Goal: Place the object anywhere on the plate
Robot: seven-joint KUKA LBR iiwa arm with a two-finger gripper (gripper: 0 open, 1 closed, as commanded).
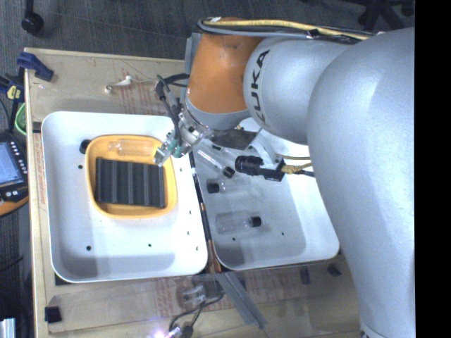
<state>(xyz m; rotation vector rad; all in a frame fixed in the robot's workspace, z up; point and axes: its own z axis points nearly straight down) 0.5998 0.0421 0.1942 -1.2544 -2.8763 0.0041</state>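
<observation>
The plate point(131, 206) is yellow-orange with a dark ridged middle and lies in the left bin point(106, 255). My gripper point(169, 150) hangs over the plate's upper right rim, reaching down from the orange wrist band point(218, 69). A small greenish bit point(168, 148) shows at the gripper's tip; I cannot tell whether it is a held object. A clear object with a black end point(239, 222) lies in the right bin point(282, 248).
The grey arm point(338, 118) covers most of the right bin. A black plug with a cable point(257, 166) sticks out under the wrist. A small clear piece point(213, 186) lies near the bins' divide. A handheld device point(8, 167) sits at the left edge.
</observation>
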